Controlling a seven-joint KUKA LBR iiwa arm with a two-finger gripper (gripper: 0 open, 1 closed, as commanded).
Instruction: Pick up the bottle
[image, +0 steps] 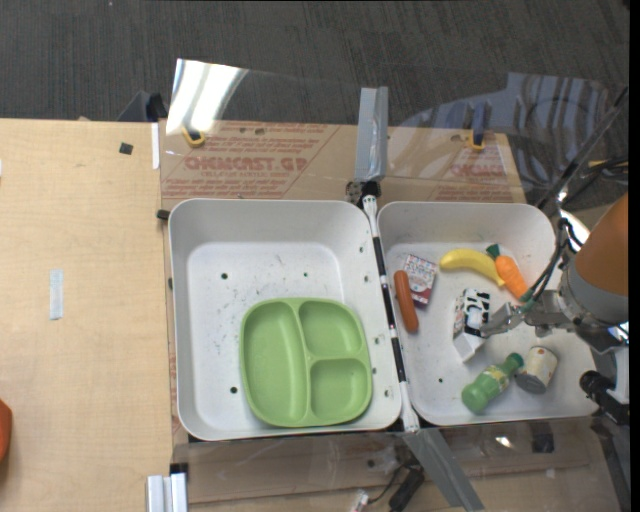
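A pale wooden counter carries two shallow white bins side by side, with a printed cardboard sheet lying behind them and dark grey floor beyond that. The left bin holds a green divided tray set toward its near right corner.

The bottle, green with a pale label, lies on its side in the near part of the right bin. Its long axis runs on a diagonal, the cap end pointing up and to the right, the wider base down and to the left toward the bin's front wall.

Just beside the cap end sits a small cream cup-like thing, close enough that they may be touching. Up from the bottle lies a black-and-white carton; farther back are a yellow banana, an orange carrot, a small pink packet and a red sausage along the bin's left wall.

The arm comes in from the right, and its claw hangs over the carton, above and apart from the bottle. The fingers are thin and blurred against the clutter, so I cannot tell whether they stand apart or together
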